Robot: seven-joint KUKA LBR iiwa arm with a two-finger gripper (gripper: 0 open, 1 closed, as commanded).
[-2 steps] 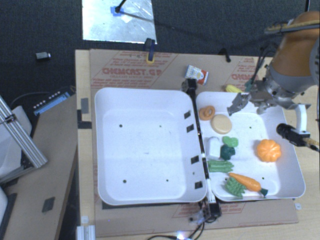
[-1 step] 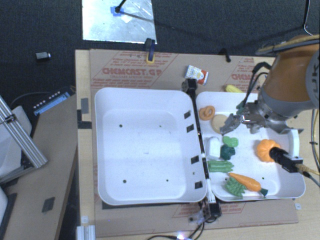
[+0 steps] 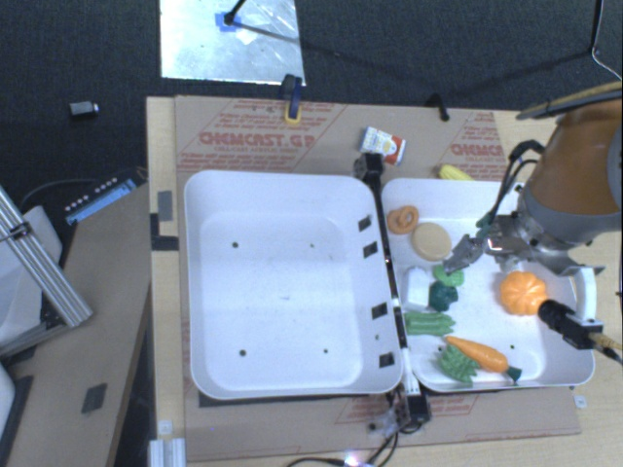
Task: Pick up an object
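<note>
My left bin (image 3: 277, 290) lies open to me; in the right bin (image 3: 574, 363), pumpkin (image 3: 522, 293), carrot (image 3: 479, 354) and green toys (image 3: 446, 290) crowd my path.

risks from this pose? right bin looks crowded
1. The tool sits low over tightly packed items: a dark green piece, a tan disc and a white block. It may close on two or nudge them away.
2. The orange pumpkin lies right beside the wrist; arm motion might knock it.
</note>
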